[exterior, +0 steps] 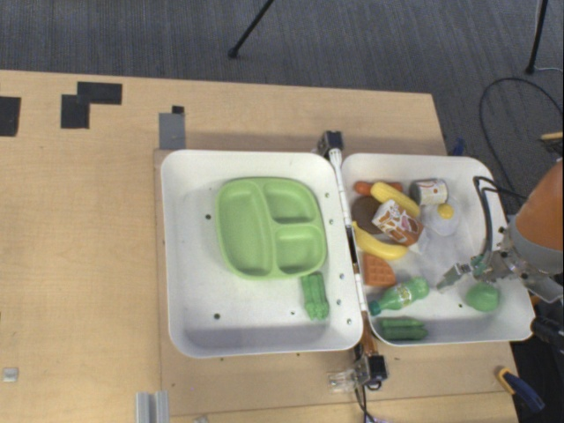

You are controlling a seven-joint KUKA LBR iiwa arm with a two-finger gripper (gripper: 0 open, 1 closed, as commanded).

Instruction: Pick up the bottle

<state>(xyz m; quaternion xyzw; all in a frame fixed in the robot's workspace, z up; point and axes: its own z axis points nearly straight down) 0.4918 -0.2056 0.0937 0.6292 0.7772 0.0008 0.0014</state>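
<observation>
The green bottle lies on its side near the front of the right bin, its cap end pointing left toward the divider. My gripper hangs low over the right bin, a short way right of the bottle's upper end and just left of the grey wrist. Nothing visible sits in the gripper. A clear plastic bottle-like item with a yellow cap lies just behind the gripper.
The right bin also holds two bananas, a snack packet, a small can, an orange waffle piece, a green round thing and a dark green item. The left bin holds a green divided plate and a green block.
</observation>
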